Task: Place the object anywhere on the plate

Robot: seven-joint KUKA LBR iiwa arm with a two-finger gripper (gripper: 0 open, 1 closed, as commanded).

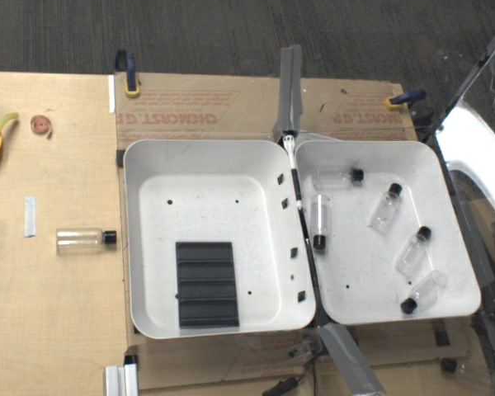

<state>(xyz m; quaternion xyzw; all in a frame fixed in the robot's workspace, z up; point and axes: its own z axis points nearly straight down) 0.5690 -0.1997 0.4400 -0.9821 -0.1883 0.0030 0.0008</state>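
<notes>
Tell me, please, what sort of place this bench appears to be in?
Probably a robotics lab test bench: two shallow white bins sit on cardboard held by clamps, clear black-capped bottles lie in the right bin, and a dark ridged plate lies in the left.

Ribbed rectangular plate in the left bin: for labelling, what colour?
Black, clearest in the camera view.

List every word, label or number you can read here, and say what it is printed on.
"CHEMGLASS", red print, upside down, on the cardboard behind the bins; it seems to repeat further right, too faint to read.
A smaller red line runs beside it, too blurred to read.
The vials and the black plate bear no readable text.
</notes>
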